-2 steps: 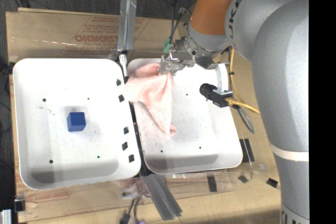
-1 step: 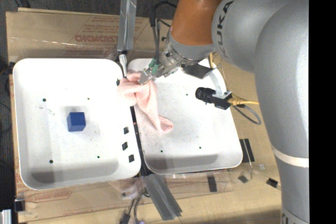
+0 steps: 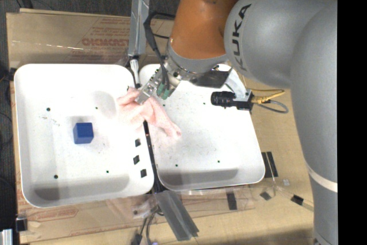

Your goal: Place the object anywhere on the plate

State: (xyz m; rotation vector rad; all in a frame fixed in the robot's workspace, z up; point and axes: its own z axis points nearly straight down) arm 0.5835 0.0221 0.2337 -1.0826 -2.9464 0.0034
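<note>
End effector [image 3: 153, 89] sits over the divider between both bins, touching the pink cloth-like object [image 3: 150, 112]; I can't tell its state. Object drapes across left bin [image 3: 34, 123] and right bin [image 3: 229, 146]. Blue cube [image 3: 84, 132] lies well apart. I can't make out a plate.

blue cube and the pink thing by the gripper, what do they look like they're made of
Blue cube: looks like hard painted wood or plastic, with flat matte faces and crisp edges; which one is unclear.
Pink thing: seems soft, cloth or flexible rubber, with a limp, irregular shape draping across the divide between the left bin and right bin, below the gripper.
</note>
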